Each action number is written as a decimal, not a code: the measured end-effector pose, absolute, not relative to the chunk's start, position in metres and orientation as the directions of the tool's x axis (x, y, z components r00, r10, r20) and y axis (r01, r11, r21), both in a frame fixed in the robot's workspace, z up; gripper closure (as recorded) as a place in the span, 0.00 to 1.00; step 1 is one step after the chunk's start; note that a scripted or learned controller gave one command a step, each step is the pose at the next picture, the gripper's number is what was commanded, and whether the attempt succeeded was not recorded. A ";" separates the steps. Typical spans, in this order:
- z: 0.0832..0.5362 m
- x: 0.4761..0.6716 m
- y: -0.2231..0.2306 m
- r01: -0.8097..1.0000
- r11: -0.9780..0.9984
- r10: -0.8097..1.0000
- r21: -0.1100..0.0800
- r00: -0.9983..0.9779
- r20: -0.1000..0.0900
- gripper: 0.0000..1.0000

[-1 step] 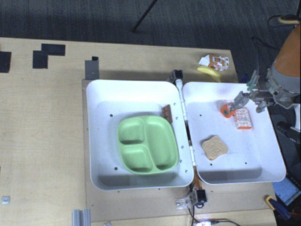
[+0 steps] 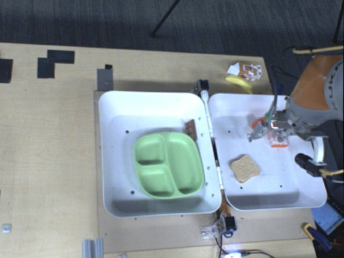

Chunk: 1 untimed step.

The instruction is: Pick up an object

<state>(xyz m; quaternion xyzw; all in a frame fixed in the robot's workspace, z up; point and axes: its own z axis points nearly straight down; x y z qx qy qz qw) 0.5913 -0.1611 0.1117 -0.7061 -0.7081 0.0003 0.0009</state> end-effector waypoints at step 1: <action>0.085 0.626 -0.124 1.000 0.006 1.000 0.003 -0.006 0.000 0.00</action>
